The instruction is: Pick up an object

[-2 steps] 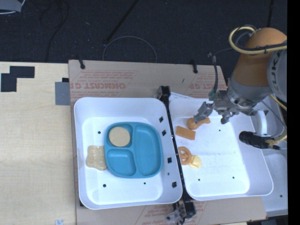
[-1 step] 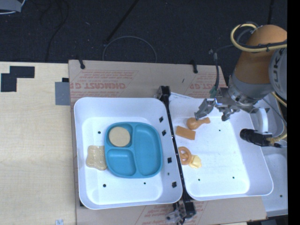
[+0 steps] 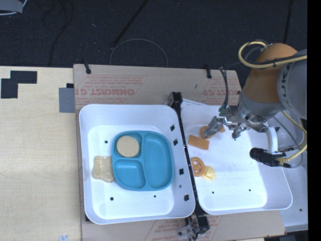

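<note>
we see two white bins side by side on the table [image 3: 40,149]. the left bin [image 3: 95,205] holds a blue tray [image 3: 150,169] with three parts. a round tan cookie [image 3: 127,146] sits in the tray's top left part. a pale waffle piece [image 3: 103,168] lies just left of the tray, touching its edge. in the right bin [image 3: 251,195] we see an orange wedge [image 3: 198,143], and below it a pretzel [image 3: 196,165] touching a small yellow piece [image 3: 208,173]. the end effector [image 3: 216,126] hangs over the right bin's top part, right by a small orange piece [image 3: 205,132]. we cannot tell if it is spread or pressed together.
</note>
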Motion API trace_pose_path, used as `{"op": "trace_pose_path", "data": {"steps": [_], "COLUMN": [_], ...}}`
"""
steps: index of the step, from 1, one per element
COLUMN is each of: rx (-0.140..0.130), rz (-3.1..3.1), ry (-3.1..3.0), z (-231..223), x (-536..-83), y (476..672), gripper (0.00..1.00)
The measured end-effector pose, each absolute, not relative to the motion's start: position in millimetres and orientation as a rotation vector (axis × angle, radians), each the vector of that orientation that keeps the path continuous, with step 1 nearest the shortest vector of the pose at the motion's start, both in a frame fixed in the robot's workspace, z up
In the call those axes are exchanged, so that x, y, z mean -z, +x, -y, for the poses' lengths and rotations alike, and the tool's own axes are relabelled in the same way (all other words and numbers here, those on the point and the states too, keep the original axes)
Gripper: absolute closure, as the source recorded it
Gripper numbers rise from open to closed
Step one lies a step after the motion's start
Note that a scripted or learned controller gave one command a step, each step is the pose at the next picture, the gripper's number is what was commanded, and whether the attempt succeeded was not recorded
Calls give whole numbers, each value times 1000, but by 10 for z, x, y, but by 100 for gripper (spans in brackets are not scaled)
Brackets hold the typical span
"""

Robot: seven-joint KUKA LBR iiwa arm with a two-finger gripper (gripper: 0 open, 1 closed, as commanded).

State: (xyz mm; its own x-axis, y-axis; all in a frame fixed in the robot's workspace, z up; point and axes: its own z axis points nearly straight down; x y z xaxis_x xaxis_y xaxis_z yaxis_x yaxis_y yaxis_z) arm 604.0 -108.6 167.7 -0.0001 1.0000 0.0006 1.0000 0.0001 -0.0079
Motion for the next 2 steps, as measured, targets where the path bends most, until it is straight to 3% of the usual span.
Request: {"op": "trace_pose_path", "data": {"steps": [2], "rx": [-6], "rz": [2217], "ry": [-2218], "z": [1007], "x": [-851], "y": [6013], "gripper": [0]}}
